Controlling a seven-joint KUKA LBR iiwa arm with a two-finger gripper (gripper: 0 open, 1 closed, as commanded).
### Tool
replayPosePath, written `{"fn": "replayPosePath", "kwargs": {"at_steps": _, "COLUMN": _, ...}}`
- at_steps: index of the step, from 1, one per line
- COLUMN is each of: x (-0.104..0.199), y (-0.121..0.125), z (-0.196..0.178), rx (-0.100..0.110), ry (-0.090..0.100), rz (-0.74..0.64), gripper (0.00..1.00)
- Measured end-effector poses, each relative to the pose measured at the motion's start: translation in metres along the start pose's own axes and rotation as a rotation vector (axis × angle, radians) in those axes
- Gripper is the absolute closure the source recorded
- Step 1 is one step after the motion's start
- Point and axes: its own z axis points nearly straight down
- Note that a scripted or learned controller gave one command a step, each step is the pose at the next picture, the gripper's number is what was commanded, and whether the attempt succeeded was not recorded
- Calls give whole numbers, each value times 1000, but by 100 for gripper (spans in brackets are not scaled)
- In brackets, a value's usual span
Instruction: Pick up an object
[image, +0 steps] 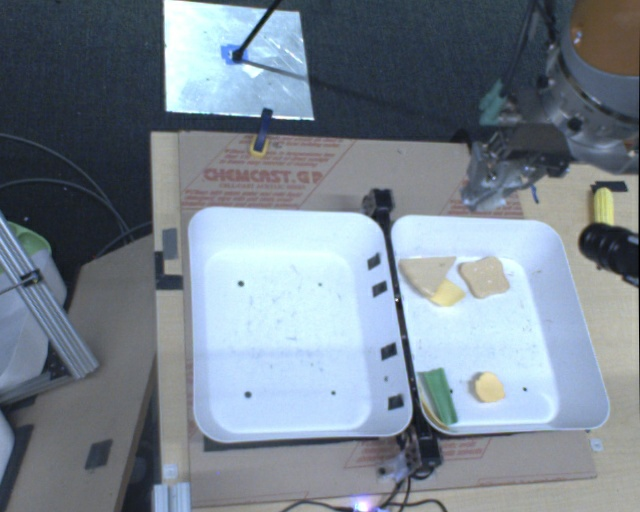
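Note:
The right bin (560, 300) holds several food-like pieces. A pale wedge (425, 271) lies near its far left corner, with a small yellow piece (448, 294) touching it. A tan bread-like slice (485, 277) sits just to their right. A round yellow piece (488, 387) lies near the front, and a green strip (437, 394) rests on a pale piece at the front left corner. My gripper (490, 185) hangs above the bench just beyond the bin's far rim, apart from all the pieces. No piece is between its fingers.
The left bin (230, 260) stands beside the right one, with black clips (380, 290) along the shared edge. A yellow-and-black tool (605, 205) lies at the right of the bench. A shiny metal sheet (237, 58) lies on the floor beyond.

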Motion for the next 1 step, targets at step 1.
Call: {"fn": "replayPosePath", "kwargs": {"at_steps": 1, "x": -61, "y": 80, "z": 123, "rx": 23, "ry": -7, "rz": 9, "gripper": 100}}
